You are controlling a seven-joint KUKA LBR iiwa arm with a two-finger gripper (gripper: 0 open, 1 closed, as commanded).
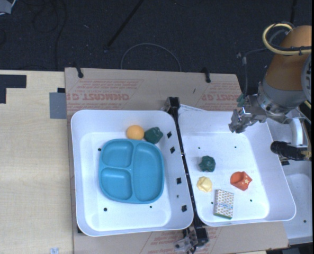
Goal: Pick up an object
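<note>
From my seat I see the gripper hanging over the upper edge of the right bin, in the right-hand part of the frame, with nothing between its jaws; whether they stand open or closed I cannot tell at this size.

Any object will do, so I weigh the four in that bin, all lying in its lower middle. The dark green lump sits nearest the gripper; it looks small, light and bumpy, probably a soft or plastic toy, and I would close across its middle. Just below it the yellow piece looks equally light and rounded, so it may roll away. The red piece, to the right, seems faceted and could give flatter sides to pinch. The patterned box, lowest, lies flat; it looks stiff, best taken across its narrow width.

The left bin holds three things: one blue divided plate, one orange ball and one dark green object, touching at the plate's upper edge.
</note>
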